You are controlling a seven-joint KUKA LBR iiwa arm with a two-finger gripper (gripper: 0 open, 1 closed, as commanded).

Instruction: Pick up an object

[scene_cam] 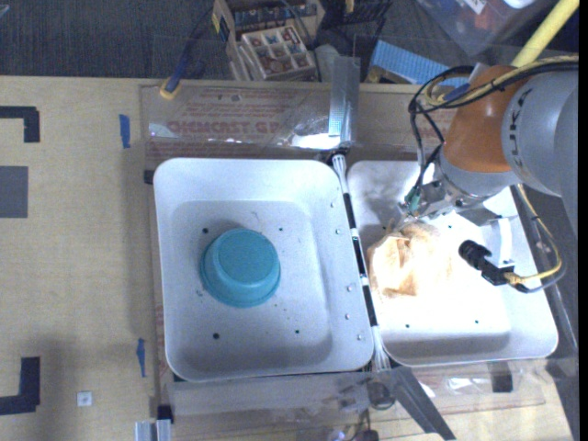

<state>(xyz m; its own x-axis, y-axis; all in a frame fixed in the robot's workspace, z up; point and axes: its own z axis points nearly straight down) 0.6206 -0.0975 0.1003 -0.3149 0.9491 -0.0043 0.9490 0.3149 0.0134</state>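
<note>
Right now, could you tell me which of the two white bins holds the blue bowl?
The left bin holds the blue bowl, upside down near its middle. The right bin has a crumpled tan cloth instead, with the arm over it.

Red lettering on the clear plastic sheet [241, 125] is too blurred to read.

Claw tip lost against a glare-washed bin

The claw [415, 205] ends among dark cables, its tip too small and cluttered to read. The arm [524, 127] runs off the right edge. Glare bleaches the right bin [459, 324], so the pale crumpled thing [404, 260] there, perhaps cloth or paper, has blurred edges. The arm hides that bin's far right corner.
</note>
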